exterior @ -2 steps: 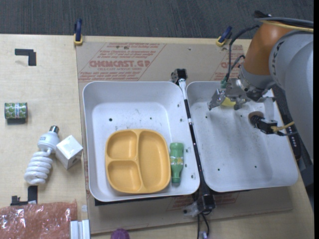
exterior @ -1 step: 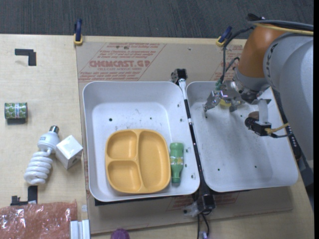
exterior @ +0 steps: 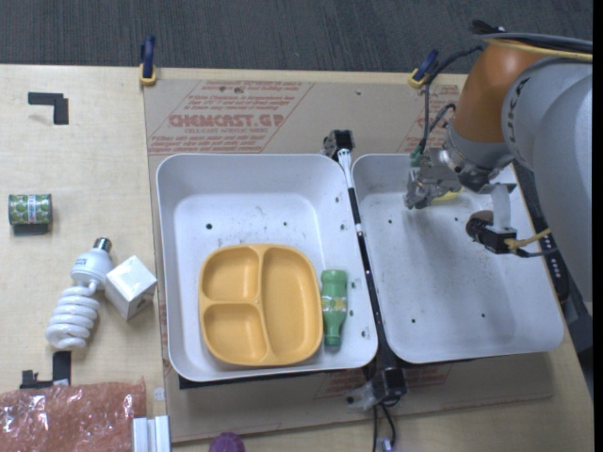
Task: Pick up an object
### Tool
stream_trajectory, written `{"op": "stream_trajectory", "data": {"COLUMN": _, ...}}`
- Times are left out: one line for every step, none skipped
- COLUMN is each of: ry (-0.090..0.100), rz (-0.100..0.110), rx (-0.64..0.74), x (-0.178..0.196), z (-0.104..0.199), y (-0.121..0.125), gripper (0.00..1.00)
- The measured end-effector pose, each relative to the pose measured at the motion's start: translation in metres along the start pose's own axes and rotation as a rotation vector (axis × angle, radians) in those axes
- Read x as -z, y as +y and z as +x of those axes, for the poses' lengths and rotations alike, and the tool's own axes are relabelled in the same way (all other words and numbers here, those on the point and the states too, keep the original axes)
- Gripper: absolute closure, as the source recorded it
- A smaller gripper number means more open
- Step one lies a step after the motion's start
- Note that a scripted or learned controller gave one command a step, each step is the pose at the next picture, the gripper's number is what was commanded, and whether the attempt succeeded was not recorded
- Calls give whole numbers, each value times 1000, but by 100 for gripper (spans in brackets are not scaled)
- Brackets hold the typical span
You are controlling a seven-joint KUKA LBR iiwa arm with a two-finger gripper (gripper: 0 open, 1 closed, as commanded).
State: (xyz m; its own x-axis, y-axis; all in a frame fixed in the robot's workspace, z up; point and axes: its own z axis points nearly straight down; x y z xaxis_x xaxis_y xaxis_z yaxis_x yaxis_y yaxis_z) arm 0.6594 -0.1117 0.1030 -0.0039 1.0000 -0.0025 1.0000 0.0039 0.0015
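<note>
In the upper right of the frame the arm (exterior: 528, 92) reaches down into the right bin (exterior: 452, 318), its gripper (exterior: 419, 194) low near that bin's upper left corner, close to the wall that divides the two bins. Nothing lies under it there; the floor of the right bin looks bare apart from specks. Whether the gripper is wide, narrow or closed cannot be told at this angle, and nothing can be seen held in it.

The things worth picking sit in the left bin (exterior: 245, 182): a yellow tray (exterior: 261, 304) with three compartments, flat on the floor toward the lower middle of the frame, and a green bottle (exterior: 334, 307) lying on its side just beside the tray's right edge, touching or nearly touching it, against the bin wall. Both are well apart from the gripper. By my judgement the pickup is not yet done, and the bottle, narrow and lying free, would be the likelier target.
</note>
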Motion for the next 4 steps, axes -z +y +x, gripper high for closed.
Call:
{"op": "stream_trajectory", "data": {"ry": 0, "rz": 0, "rx": 0, "x": 0, "z": 0, "y": 0, "gripper": 0}}
{"op": "stream_trajectory", "data": {"ry": 2, "rz": 2, "rx": -6, "x": -11, "z": 6, "y": -45, "gripper": 0}}
{"op": "stream_trajectory", "data": {"ry": 1, "rz": -1, "rx": -5, "x": 60, "z": -54, "y": -54, "gripper": 0}}
{"op": "stream_trajectory", "data": {"ry": 2, "rz": 1, "rx": -2, "x": -10, "z": -44, "y": -24, "gripper": 0}}
